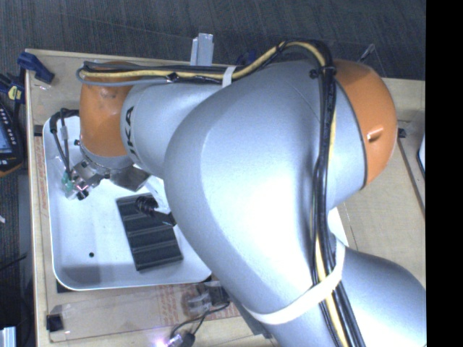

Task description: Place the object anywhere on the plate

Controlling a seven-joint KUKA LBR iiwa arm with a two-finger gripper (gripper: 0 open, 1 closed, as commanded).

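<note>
My grey arm [275, 186] reaches across from the right and covers most of the view, hiding the right bin and much of the left one. Its orange band [101, 121] sits over the left white bin [87, 226]. Below the wrist, my gripper [150, 233] appears as a dark ribbed block low over the bin floor, near the bin's front half. I cannot make out anything held by it. A tiny dark speck [92, 254] lies on the bin floor to the gripper's left.
A small green and metal fitting [72, 183] hangs off the wrist near the bin's left wall. Yellow and black cables [173, 74] run along the arm. Wooden bench edge [123, 302] lies in front of the bin; blue clamps [35, 65] sit at the far left corner.
</note>
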